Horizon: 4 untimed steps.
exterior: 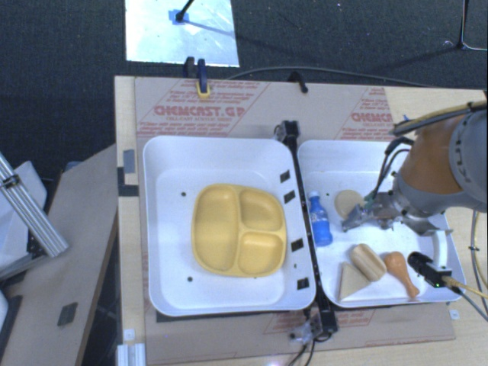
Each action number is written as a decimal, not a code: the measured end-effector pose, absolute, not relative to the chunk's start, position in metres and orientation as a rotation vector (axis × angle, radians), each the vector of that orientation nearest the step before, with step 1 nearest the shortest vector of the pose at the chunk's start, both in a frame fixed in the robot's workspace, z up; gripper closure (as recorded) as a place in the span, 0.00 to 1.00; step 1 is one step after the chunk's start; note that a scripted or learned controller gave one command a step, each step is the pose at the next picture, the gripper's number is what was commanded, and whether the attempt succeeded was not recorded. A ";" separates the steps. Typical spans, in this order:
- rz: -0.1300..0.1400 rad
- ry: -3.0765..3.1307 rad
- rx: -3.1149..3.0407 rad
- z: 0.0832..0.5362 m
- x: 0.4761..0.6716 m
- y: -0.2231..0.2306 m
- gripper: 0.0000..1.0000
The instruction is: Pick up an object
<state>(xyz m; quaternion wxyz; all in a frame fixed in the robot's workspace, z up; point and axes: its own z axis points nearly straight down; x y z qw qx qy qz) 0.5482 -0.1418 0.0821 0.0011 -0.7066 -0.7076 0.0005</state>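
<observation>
Camera view showed the gripper [358,218], its opening impossible to tell, above the right bin [335,158], where the small blue bottle [319,221] looked light, slippery, best grasped mid-body.

A grey robot arm [457,158] with an orange band reaches in from the right, bent downward at the wrist. Its pincer [357,219] points left and down; its fingers are too small to make out.
</observation>
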 end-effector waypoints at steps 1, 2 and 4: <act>-0.003 -2.226 -2.220 0.095 0.550 -0.142 1.00; -0.004 -2.228 -2.220 0.144 0.544 -0.136 1.00; -0.007 -2.234 -2.211 0.200 0.577 -0.085 1.00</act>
